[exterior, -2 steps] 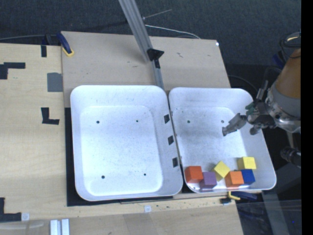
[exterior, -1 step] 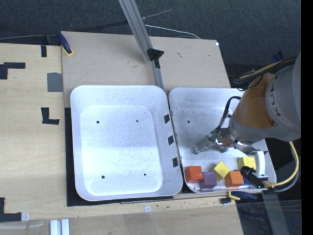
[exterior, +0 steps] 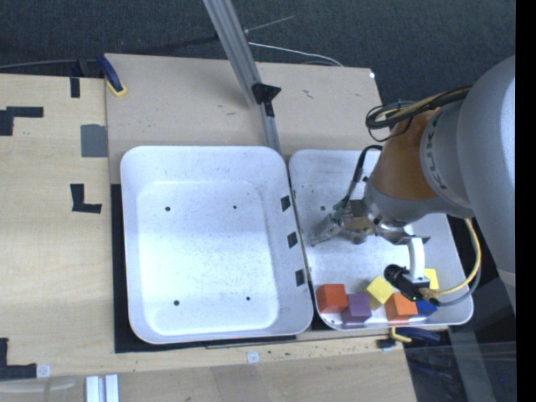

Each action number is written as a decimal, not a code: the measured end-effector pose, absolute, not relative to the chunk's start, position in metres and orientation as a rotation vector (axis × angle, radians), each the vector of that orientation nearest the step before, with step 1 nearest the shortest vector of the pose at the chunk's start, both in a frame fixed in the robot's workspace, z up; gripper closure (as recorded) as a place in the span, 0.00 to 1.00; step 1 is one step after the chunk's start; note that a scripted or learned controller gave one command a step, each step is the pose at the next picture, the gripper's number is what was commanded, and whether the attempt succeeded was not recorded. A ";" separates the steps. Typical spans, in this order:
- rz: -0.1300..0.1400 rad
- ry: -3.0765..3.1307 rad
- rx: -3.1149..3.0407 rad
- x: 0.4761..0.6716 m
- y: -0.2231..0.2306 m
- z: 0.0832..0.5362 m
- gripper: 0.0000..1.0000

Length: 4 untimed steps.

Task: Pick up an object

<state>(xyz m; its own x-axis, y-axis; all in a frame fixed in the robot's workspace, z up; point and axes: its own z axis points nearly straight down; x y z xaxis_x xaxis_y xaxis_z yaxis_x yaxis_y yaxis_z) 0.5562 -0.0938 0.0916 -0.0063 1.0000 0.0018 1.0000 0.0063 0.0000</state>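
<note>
My gripper (exterior: 332, 224) reaches down into the right bin (exterior: 322, 174), near its left middle, with the grey arm and its orange band above it to the right. Along that bin's front edge lie an orange-red block (exterior: 332, 296), a purple block (exterior: 358, 307), a yellow block (exterior: 379, 290), another orange block (exterior: 400, 306) and a blue piece (exterior: 425, 307). A second yellow piece (exterior: 430, 278) shows beside the black fitting on the arm. The gripper stands well behind these blocks, apart from them. Nothing shows between its fingers.
The left bin (exterior: 205, 241) lies beside the right one, with black clips on their shared wall. A metal rail (exterior: 234, 40) slants over the bench from the back. A yellow and blue cable runs past the right bin's front corner.
</note>
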 end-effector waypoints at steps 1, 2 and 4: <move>-0.005 -2.228 -2.227 0.583 -0.135 0.190 0.00; 0.005 -2.221 -2.216 0.561 -0.088 0.089 0.00; -0.010 -2.233 -2.211 0.576 0.029 0.195 1.00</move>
